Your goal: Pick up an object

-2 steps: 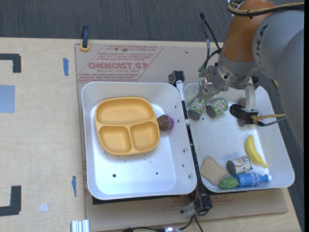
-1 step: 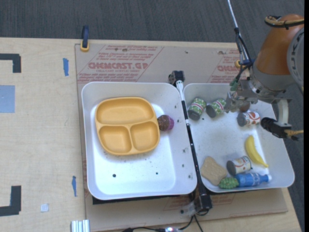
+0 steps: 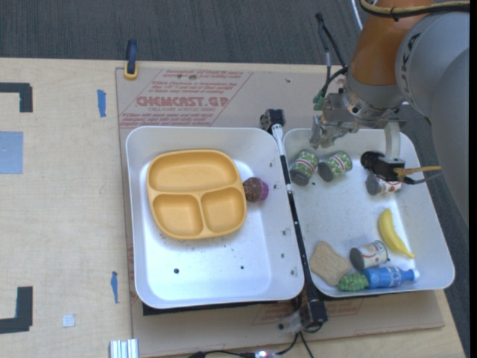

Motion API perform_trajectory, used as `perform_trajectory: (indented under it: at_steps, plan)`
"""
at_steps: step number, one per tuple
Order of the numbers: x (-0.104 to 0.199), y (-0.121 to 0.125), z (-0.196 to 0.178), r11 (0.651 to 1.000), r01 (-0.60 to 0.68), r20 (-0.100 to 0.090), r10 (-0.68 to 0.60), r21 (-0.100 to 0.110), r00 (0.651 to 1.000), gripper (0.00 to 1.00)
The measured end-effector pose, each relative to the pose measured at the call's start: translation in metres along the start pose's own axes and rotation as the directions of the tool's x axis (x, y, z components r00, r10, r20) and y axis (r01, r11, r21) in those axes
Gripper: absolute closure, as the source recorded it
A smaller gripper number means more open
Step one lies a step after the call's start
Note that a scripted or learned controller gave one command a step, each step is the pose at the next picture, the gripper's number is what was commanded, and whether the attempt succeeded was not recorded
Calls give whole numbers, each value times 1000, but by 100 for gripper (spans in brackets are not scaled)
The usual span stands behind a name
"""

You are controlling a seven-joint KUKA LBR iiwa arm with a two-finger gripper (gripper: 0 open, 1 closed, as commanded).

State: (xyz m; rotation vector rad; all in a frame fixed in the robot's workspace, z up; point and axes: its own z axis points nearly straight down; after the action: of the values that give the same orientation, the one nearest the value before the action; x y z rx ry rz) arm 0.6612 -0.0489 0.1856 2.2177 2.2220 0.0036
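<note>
Claw (image 3: 326, 134): hanging over the far left corner of the right bin (image 3: 440, 263), just far of two green cans; no object seen in its grip; released or clenched, cannot tell from this slant.
Likeliest target: left green can (image 3: 303, 166), lying on its side close to the wall shared with the left bin (image 3: 134, 200); right green can (image 3: 335, 163) just beside it, touching or barely apart, cannot tell.
Step in hand: judged as line-up above a can, grasp not yet made.
Doing it well: settle on one can only; centre over its middle, away from the neighbour; turn the wrist to close across the round body rather than along its length; descend straight and low enough to catch below the widest part.
Risks: round cans on their sides, prone to rolling at a glancing touch; shared wall close on the left, little room on that side; neighbour can likely to be nudged or caught too.
Easier alternative: banana (image 3: 393, 233), lying alone by the right wall with bare floor around it.
Near end of right bin: cracker (image 3: 328, 262), small can (image 3: 369, 256), blue bottle (image 3: 389, 277) and green lump (image 3: 352, 281), crowded together, poor for a clean grasp.
Left bin: yellow divided plate (image 3: 195, 192) with a purple ball (image 3: 256, 189) just to its right, well apart from the claw.
</note>
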Motion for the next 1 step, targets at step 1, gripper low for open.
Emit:
perform_trajectory:
  at_steps: [1]
  plan:
    - [-1,0,0,1000,-1,1,1,1,1000,0]
